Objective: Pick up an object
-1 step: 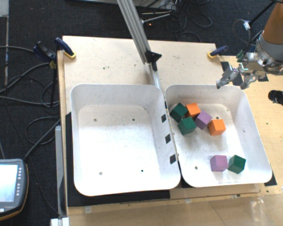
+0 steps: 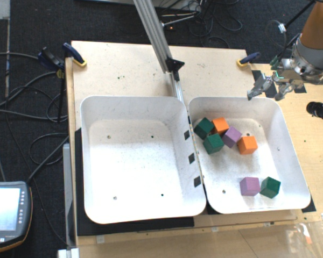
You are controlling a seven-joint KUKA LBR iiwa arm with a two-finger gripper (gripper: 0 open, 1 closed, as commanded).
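Note:
Several small blocks lie in the right bin (image 2: 282, 138). A cluster sits near its far left: a dark green block (image 2: 203, 127), an orange block (image 2: 220, 124), a second green block (image 2: 213, 143), a purple block (image 2: 232, 136) and an orange block (image 2: 248, 144). Nearer the front lie a purple block (image 2: 250, 186) and a green block (image 2: 270, 187) side by side. My gripper (image 2: 268, 87) hovers above the bin's far right rim, apart from all blocks, its fingers spread with nothing between them.
The left bin (image 2: 97, 144) stands beside the right one, sharing a middle rim. A slanted metal strut (image 2: 153, 28) runs down to the bins' far junction. Clamps sit at the bench's far corners (image 2: 72, 55). A pendant (image 2: 8, 214) lies at the lower left.

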